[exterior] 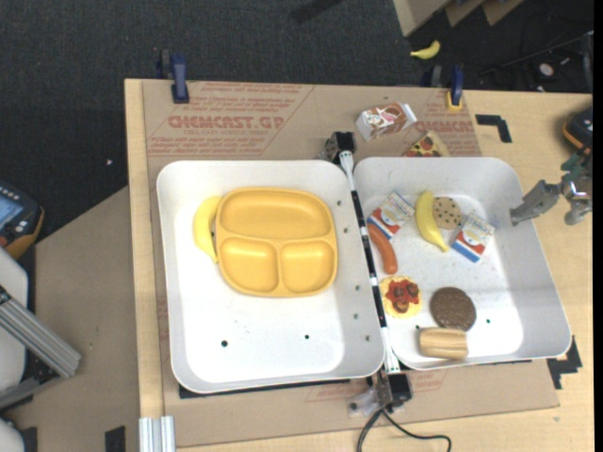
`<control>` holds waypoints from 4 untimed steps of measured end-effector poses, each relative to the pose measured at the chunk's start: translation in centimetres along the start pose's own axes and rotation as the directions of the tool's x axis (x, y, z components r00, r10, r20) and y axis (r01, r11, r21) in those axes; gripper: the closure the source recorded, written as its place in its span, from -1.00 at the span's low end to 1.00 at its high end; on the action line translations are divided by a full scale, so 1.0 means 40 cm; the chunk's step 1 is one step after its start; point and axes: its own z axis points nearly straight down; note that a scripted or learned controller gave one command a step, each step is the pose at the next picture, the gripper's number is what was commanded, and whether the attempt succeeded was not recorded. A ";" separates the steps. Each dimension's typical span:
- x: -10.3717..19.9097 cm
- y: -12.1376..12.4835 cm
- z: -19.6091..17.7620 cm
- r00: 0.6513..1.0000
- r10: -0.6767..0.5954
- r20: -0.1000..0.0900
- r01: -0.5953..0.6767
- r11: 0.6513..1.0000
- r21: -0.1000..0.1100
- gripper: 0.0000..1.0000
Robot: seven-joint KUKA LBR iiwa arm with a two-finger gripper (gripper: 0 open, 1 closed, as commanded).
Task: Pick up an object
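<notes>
Left to pick, as judged: nothing lifted yet. Skip the yellow moulded three-compartment plate [278, 238] in the left white bin [179, 281]: broad, flat, poor to pinch. Better candidates in the right white bin [528, 281]: red toy sausage [382, 248], yellow toy banana [430, 219], brown round patty [453, 307], tan bread roll [443, 344]. Probably best the roll: thick, near the front rim, apart from all but the patty. Approach from above, centred across the short width, clear of the bin wall. Grey gripper [545, 199] over that bin's right rim, well apart from the roll; open or closed cannot be told, nothing seen held.

Under both bins, a printed cardboard sheet [236, 121], clamped by blue clips [174, 69]. Around the bench, dark carpet [75, 64].
</notes>
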 end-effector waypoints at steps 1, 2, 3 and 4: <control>0.147 0.252 0.333 1.000 -0.009 -0.002 0.009 1.000 -0.002 -1.00; 0.150 0.246 0.468 1.000 -0.001 0.000 0.001 1.000 0.001 -1.00; 0.146 0.252 0.429 1.000 -0.002 0.005 0.002 1.000 -0.009 1.00; 0.348 0.282 0.200 1.000 -0.008 -0.002 0.008 1.000 -0.009 1.00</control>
